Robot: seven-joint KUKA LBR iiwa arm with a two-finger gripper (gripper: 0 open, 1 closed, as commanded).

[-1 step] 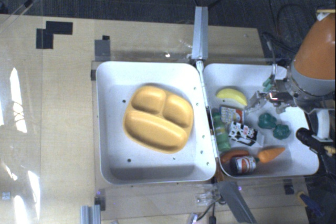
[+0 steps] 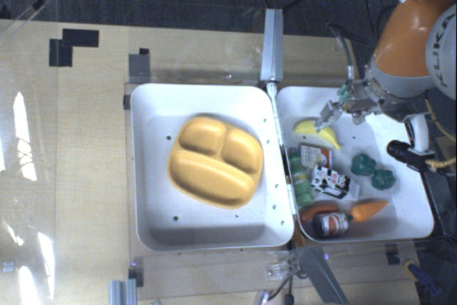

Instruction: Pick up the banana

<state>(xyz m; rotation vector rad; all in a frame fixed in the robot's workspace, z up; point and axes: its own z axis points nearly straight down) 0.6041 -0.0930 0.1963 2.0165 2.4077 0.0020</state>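
- While the arm is reaching in from the right, the bench is carrying two shallow white bins side by side, so that goods in one can be lifted clear of the other.
- The left bin is holding a large yellow loaf-shaped moulded piece, which is sitting near its centre and is taking up most of the floor.
- The right bin is holding the smaller goods, which are crowding its left and lower parts: a small printed carton, a black-and-white packet, a green item against the dividing wall, two teal pieces, a carrot and a dark can lying near the front wall.
- The banana is lying in the upper left part of the right bin, just above the printed carton and apart from the rear wall, so an approach from above appears to be open.
- The pincer is hanging just above and to the right of the banana, with its tips pointing toward the fruit; I cannot tell whether it is released or clenched, and nothing is showing between its tips.
- In my judgement the task is sitting at the approach step, with the banana resting on the bin floor.
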